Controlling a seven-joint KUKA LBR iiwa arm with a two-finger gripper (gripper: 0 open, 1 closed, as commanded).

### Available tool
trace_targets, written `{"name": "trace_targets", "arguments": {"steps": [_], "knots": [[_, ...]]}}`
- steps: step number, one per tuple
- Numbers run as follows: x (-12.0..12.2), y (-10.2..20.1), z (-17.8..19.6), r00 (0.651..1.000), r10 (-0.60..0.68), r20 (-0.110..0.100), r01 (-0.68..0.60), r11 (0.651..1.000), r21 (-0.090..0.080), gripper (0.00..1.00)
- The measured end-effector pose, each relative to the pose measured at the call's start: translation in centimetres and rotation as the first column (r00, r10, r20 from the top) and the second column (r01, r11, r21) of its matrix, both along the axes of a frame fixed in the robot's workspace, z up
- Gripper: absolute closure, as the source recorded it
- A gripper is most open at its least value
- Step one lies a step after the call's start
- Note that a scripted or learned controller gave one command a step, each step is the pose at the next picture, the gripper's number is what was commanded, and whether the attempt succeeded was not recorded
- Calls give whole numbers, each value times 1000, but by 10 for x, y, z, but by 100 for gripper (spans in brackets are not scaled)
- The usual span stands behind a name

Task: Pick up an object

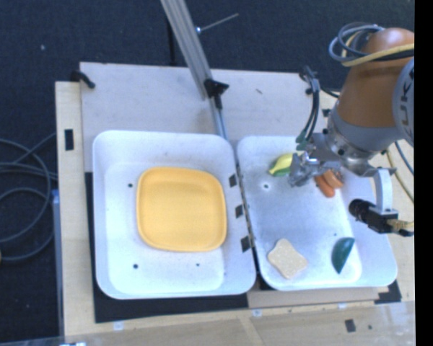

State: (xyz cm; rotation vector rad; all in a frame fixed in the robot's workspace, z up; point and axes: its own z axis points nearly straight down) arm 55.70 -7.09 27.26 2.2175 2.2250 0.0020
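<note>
1. The arm [372,85] is reaching in from the right edge of the worktop [151,92], and its gripper [303,170] is hanging low over the far part of the right bin [310,222].
2. The fingers are pointing down into the bin, but they are small and dark in this view, so I cannot tell how far they are open, and I am seeing nothing clearly between them.
3. The nearest thing is a small yellow-green object [280,166], lying just beside the gripper on its left, near the far left corner of the right bin. It is looking smooth and a little curved, like a toy fruit.
4. An orange object [328,184] is lying just on the other side of the gripper, partly hidden under the wrist.
5. To do this step well, I judge the gripper should be centring over one object alone, so the fingers are closing on its narrow side and not pushing it against the bin wall.
6. A tan piece shaped like bread [286,258] and a dark green object [342,254] are lying near the front edge of the right bin, well apart from the gripper.
7. A yellow plate [180,209] is sitting in the middle of the left bin [112,193].
</note>
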Motion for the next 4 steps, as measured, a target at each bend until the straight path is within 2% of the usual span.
{"name": "trace_targets", "arguments": {"steps": [2, 3, 4], "knots": [[20, 93, -1, 1000, -1, -1, 1, 1000, -1, 100], [24, 141, -22, 1000, -1, -2, 1, 1000, -1, 100], [25, 139, -21, 1000, -4, -1, 4, 1000, -1, 0]]}}
